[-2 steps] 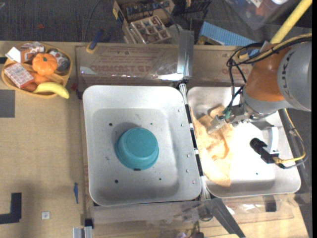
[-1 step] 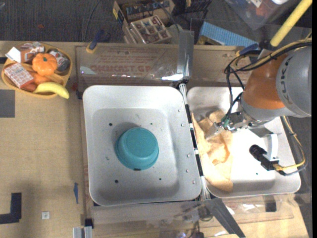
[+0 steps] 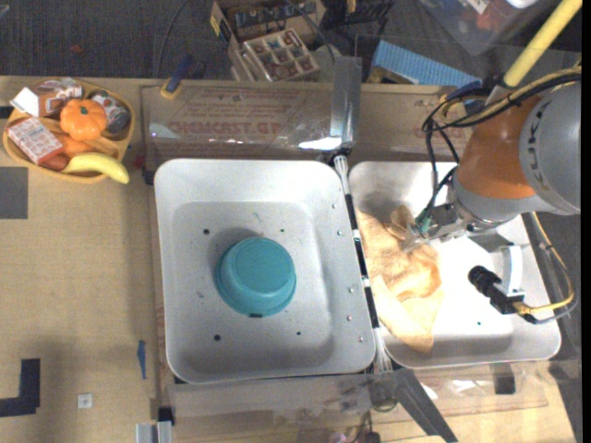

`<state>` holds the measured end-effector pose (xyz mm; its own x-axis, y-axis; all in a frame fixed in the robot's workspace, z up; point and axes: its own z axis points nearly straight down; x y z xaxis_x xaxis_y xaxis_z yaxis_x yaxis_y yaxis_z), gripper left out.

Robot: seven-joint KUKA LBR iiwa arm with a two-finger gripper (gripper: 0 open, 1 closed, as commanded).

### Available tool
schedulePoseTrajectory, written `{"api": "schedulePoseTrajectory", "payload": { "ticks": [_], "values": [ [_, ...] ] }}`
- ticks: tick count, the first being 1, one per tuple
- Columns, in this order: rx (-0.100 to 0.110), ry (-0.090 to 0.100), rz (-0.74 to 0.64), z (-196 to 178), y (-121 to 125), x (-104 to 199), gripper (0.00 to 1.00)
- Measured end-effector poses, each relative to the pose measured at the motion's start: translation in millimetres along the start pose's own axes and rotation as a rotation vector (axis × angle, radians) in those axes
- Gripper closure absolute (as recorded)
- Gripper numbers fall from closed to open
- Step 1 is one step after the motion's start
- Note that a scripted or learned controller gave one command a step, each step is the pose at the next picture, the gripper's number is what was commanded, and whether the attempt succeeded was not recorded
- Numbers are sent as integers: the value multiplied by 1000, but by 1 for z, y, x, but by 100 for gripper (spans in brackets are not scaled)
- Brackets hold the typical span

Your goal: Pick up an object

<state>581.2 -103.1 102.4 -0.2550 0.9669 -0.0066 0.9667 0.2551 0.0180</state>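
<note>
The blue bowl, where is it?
The blue bowl sits upside down in the middle of the left bin, across from the tan cloth in the right bin.

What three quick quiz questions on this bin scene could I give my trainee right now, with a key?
1. True or false: the teal bowl sits in the left bin.
2. Which bin does the arm's claw hang over? A) the left bin B) the right bin C) neither
3. Fill in: the tan cloth lies along the ______ side of the right bin.

Key:
1. True; the bowl rests near the middle of that bin.
2. B; the claw is at the cloth's upper end.
3. Left; the cloth runs beside the wall shared with the left bin.
</note>
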Motion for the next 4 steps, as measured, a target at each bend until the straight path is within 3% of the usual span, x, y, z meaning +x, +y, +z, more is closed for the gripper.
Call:
{"api": "schedulePoseTrajectory", "payload": {
  "ticks": [1, 2, 3, 4],
  "values": [
    [0, 0, 0, 0, 0, 0, 0],
    [-3, -2, 5, -10, 0, -3, 100],
    [13, 6, -287, -71, -20, -38, 100],
    [16, 3, 120, -65, 60, -30, 100]
  ]
}}
